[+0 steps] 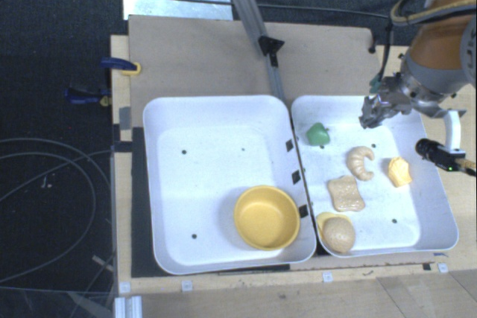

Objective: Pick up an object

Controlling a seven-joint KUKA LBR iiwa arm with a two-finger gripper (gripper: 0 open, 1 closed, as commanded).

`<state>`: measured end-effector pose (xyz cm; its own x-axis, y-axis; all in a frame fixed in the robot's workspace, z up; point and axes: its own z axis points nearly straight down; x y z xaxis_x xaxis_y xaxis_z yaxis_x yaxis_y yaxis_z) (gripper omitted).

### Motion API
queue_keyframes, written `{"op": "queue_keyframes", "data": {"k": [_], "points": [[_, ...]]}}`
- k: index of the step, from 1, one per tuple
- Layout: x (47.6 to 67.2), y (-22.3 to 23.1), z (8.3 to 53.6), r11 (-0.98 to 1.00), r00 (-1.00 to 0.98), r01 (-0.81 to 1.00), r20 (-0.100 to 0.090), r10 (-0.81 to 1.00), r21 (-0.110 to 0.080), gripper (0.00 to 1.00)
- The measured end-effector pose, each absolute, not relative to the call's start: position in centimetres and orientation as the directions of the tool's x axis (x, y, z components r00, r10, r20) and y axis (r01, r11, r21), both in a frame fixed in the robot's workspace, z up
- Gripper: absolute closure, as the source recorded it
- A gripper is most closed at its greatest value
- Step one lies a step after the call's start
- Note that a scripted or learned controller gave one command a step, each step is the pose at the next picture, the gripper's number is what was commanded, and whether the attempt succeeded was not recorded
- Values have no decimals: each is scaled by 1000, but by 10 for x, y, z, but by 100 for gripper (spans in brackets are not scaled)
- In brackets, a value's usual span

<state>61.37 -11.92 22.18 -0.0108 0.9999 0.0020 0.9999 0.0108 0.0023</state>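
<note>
Nearest us sat a yellow bowl (267,217) in the left bin (186,130). In the right bin (432,234) we saw a tan bun (339,234) at the front edge, a slice of toast (346,194), a croissant (361,161), a yellow wedge (399,172) and a green pepper (318,134). The gripper (372,118) hung over the far part of that bin, apart from every item; we could not tell how it was set.

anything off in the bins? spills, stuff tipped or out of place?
One thing: the round beige piece sits jammed in the right bin's front-left corner, riding up on the rim by the divider. The yellow bowl stands upright in the left bin. No spills.
</note>
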Motion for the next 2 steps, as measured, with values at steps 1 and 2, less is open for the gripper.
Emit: {"op": "queue_keyframes", "data": {"k": [1,2], "points": [[617,-67,229,11,-11,1000,1,1000,3,100],[615,-11,238,12,-12,1000,2,1000,2,100]]}}
